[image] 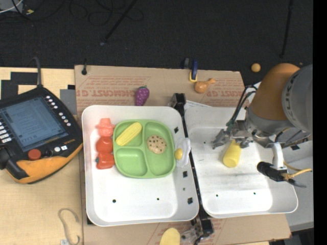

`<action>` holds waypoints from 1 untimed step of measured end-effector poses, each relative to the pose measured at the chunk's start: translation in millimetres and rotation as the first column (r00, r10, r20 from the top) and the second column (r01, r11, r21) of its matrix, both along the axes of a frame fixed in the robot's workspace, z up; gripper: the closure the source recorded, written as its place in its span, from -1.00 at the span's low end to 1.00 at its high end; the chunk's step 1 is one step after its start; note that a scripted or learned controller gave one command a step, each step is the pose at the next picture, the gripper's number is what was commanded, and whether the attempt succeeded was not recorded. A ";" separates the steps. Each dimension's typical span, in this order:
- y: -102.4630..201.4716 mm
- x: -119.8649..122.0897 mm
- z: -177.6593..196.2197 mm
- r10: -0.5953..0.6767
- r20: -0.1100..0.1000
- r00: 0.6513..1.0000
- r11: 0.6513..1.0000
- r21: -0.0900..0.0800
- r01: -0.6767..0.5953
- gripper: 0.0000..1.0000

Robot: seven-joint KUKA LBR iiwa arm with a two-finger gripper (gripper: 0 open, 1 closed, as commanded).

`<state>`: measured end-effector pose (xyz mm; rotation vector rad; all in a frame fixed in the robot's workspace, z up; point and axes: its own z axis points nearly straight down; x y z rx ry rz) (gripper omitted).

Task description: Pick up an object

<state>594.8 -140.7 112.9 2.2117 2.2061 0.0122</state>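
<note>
While hand (232, 139) hovers spread wide just above yellow cylinder (231, 154) in right bin (245, 200), lower straight, straddle its upper end, close only once seated.

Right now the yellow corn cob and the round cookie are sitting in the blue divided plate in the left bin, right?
Not quite: the camera view shows the divided plate is green, not blue. The yellow corn cob and the round cookie do sit in it, in the left white bin.
</note>
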 end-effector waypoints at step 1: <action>-2.9 -0.9 7.4 -0.006 -0.001 1.000 1.000 -0.002 0.006 1.00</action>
